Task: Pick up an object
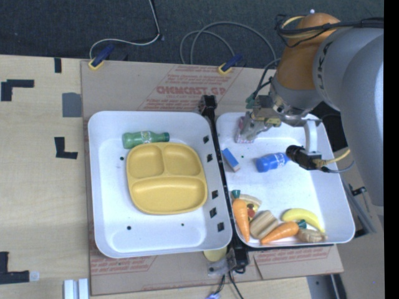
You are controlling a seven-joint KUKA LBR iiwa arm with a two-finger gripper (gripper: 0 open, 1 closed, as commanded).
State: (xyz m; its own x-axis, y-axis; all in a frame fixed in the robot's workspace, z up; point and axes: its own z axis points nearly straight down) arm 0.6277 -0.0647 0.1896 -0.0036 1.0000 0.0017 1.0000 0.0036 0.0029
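**Gripper lowered over the far end of the right bin**

The gripper [249, 129] is seen at the far end of the right bin [330, 198], its translucent fingers [244, 131] pointed down at the white floor near the bin's back wall. Whether the fingers are parted or closed cannot be told from the view, and nothing is seen between them. The grey arm [349, 73] with its orange band [302, 48] is extended in from the right above the bin.

Just in front of the gripper, a small blue block [231, 159] is lain near the divider, and a blue bottle [272, 162] is found to its right, apart from the fingers. At the near end of the same bin a cluster of toy food is gathered: two carrots [240, 219], a bread roll [262, 223], and a banana [303, 217], all lying close together and well apart from the gripper.

In the left bin [106, 185] a yellow divided plate [166, 177] is set near the middle, and a green bottle [143, 138] is lain on its side just behind it. Both bins are rested on a sheet of cardboard [181, 86] on the bench.
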